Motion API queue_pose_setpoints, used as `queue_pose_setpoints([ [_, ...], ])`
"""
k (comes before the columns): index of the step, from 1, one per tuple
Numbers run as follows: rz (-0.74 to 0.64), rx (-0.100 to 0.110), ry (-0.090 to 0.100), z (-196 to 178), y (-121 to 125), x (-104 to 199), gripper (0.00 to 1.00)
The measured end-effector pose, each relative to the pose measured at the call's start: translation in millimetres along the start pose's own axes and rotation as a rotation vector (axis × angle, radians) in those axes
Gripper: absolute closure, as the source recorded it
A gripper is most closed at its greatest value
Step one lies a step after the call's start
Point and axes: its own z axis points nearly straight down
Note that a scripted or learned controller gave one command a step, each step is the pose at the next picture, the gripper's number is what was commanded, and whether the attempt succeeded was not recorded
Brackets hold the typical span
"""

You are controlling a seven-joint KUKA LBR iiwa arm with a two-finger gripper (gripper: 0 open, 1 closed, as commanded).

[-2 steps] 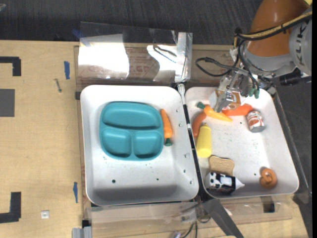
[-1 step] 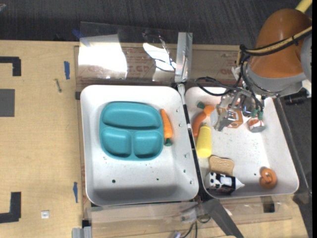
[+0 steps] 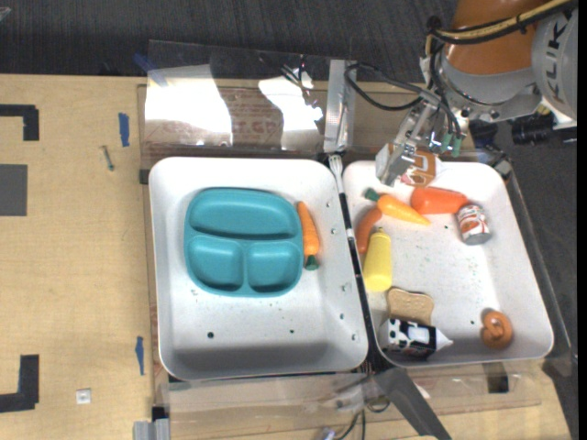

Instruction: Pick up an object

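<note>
The gripper [image 3: 410, 159] hangs over the back left corner of the right bin [image 3: 527, 273], and whether it is holding anything cannot be told, though a small brown and white object [image 3: 423, 165] sits right against its tip. Just in front of it lie a carrot [image 3: 402, 208] and an orange pepper [image 3: 438, 199], touching each other, with a red and white can [image 3: 472, 224] a little to the right. Farther forward are a yellow bottle [image 3: 377, 257], a slice of toast [image 3: 410, 303], a black and white toy [image 3: 410, 335] and a brown doughnut [image 3: 496, 328]; the left bin [image 3: 174, 319] holds a teal divided plate [image 3: 244, 241] with a second carrot [image 3: 309, 232] beside it.
</note>
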Motion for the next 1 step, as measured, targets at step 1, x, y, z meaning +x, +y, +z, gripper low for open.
queue_pose_setpoints([
  [1, -0.090, 0.002, -0.003, -29.3, -48.6, -29.1, 1.00],
])
